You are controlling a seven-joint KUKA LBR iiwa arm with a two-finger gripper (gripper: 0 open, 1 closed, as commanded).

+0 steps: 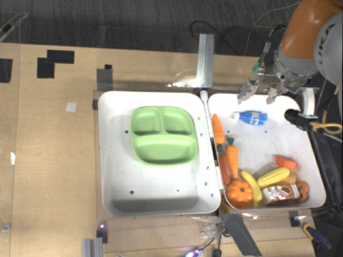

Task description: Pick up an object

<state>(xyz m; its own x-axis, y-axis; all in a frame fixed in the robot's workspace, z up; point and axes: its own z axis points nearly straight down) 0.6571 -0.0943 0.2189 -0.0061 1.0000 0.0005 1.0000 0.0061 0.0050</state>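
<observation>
partly cropped arm [313, 25] above tool [258, 92]

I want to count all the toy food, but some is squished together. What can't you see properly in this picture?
- Pile in the right bin's near corner: the camera view shows pieces overlapping, so an exact count is hidden.
- Packet in the pile: its label is too small to read.
- Blue bottle: its print is blurred.
- Gripper: too small to tell if it's open or shut.
</observation>
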